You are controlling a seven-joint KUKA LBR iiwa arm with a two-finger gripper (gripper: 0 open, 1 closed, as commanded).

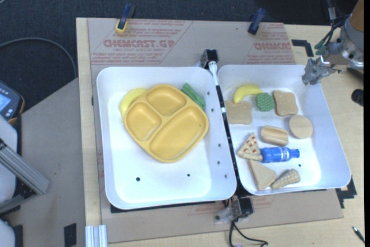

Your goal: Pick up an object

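Observation:
The right bin (pixel 329 142) holds several toy foods: a yellow banana (pixel 247 91), a green round piece (pixel 265 102), two bread slices (pixel 285 102) (pixel 239 112), a round biscuit (pixel 300 126), a bread roll (pixel 274 135), a pizza slice (pixel 250 148), a blue bottle (pixel 279 154), a sandwich wedge (pixel 261 173) and an ice-cream cone (pixel 286 178). My gripper (pixel 314 73) hangs over the bin's far right corner, apart from all of them, with nothing seen between its fingers.
The left bin (pixel 115 170) carries a yellow compartment tray (pixel 166 122) lying over a yellow piece (pixel 130 99) and a green piece (pixel 193 95). Two clamps (pixel 123 18) (pixel 256 21) grip the board's far edge. The arm (pixel 352 37) enters from the right.

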